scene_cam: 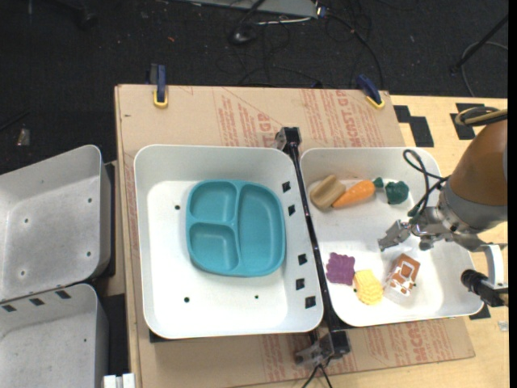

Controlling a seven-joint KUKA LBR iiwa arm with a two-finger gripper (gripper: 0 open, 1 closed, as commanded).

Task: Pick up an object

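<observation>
1. Gripper (401, 234) of mine hangs over the right bin (452, 304), reaching in from the right, with the orange band of my arm (485, 164) behind it. Whether the fingers are spread or closed I cannot tell from this slanted view; nothing shows between them.

2. Nearest thing to me is the small white and orange box (402, 275), lying just below and a touch to the right of my fingertips, close but apart from them. I judge it the natural target.

3. The box sits tilted, its long axis running from upper right to lower left as seen from above, so I would want my fingers across its short sides.

4. Just left of the box lies the yellow corn piece (368, 286), nearly touching it, and beyond that the purple toy (341, 268). A closing grasp could nudge the corn.

5. Farther up from me, near the back wall, lie the carrot (355, 193), the tan bread piece (325, 191) and a dark green toy (396, 190), all well apart from my fingertips.

6. The teal divided plate (237, 227) sits in the left bin (161, 297), far off to my left.
</observation>
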